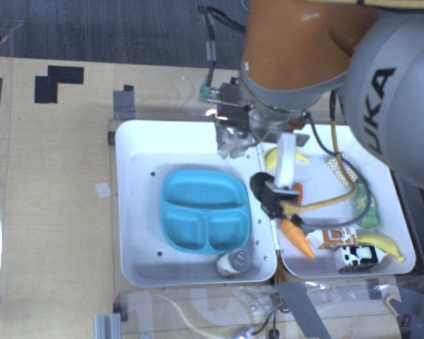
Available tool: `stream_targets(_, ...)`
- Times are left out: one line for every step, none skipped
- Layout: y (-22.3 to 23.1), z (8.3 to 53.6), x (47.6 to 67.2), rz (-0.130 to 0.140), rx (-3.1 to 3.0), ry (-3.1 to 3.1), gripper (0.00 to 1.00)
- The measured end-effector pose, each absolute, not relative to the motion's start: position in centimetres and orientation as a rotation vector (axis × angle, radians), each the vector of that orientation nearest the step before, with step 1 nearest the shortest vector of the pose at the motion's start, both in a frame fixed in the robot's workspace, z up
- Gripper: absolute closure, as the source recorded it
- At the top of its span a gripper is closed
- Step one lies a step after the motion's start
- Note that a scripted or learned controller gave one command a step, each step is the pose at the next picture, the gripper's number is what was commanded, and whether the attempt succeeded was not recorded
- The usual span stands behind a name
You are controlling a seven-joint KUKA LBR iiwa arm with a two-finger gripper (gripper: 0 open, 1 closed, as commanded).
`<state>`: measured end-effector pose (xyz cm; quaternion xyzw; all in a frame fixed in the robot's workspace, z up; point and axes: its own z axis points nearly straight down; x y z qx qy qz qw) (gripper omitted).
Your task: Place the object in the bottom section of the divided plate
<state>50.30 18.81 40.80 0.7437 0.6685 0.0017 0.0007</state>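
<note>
My jaws hang over the back part of the left bin (138, 210), close to the wall between the two bins. They are just behind the far right corner of the blue plate (198, 189). I cannot tell if my jaws are spread or pressed together. I see nothing for sure between them.

The blue plate lies flat in the middle of the left bin. It has one long part at the back and two small parts at the front. All three parts are bare blue, so nothing is in the bottom part yet. I think the job is not done.

I cannot tell which thing I am meant to move. A small round silver thing (233, 262) sits in the left bin, just beside the front right edge of the plate. It is not on the plate. In the right bin (339, 274) I see a carrot (297, 237) near the middle wall and a banana (383, 246) at the front right corner. Other small things lie there too.

What is left, I think, is almost all of it. I need to pick a thing up, carry it over the front of the plate and let it go there. The table (56, 189) beside the bins has nothing I need.
</note>
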Motion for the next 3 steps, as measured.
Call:
stream_targets(10.1, 42.5, 52.6, 0.007, 2.255, 2.182, 1.0)
stream_targets(11.2, 31.4, 48.7, 0.003, 2.221, 2.221, 1.0)
stream_targets(9.6, 19.4, 48.7, 0.001, 2.245, 2.197, 1.0)
